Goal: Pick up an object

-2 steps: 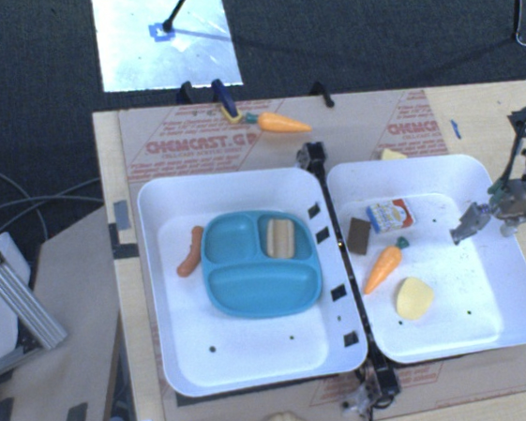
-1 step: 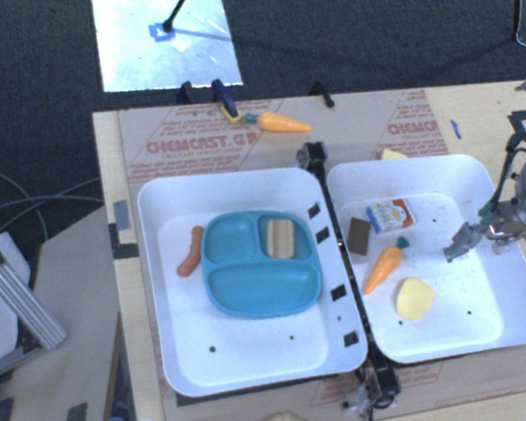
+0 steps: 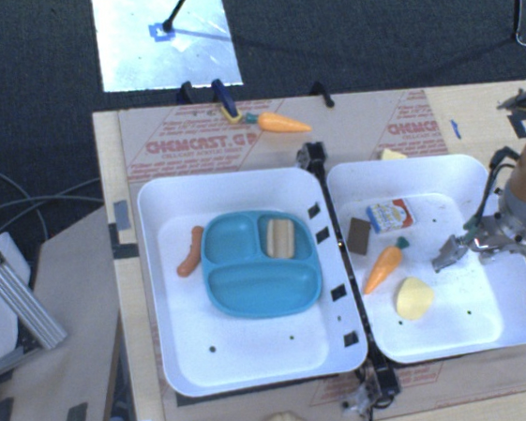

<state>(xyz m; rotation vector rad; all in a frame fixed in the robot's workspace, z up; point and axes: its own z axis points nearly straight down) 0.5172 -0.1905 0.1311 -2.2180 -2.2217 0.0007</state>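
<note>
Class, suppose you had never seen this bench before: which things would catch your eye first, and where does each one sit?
The blue divided plate fills the middle of the left bin, with an orange sausage-like toy to its left. In the right bin, a toy carrot and a pale yellow piece lie near the gripper reaching in from the right. Another carrot lies on the board behind the bins.

The 2 bins [image 3: 241,184] look like smooth glossy white plastic; the blue plate [image 3: 253,286] is smooth plastic, and the table [image 3: 189,142] looks like matt printed cardboard.
</note>
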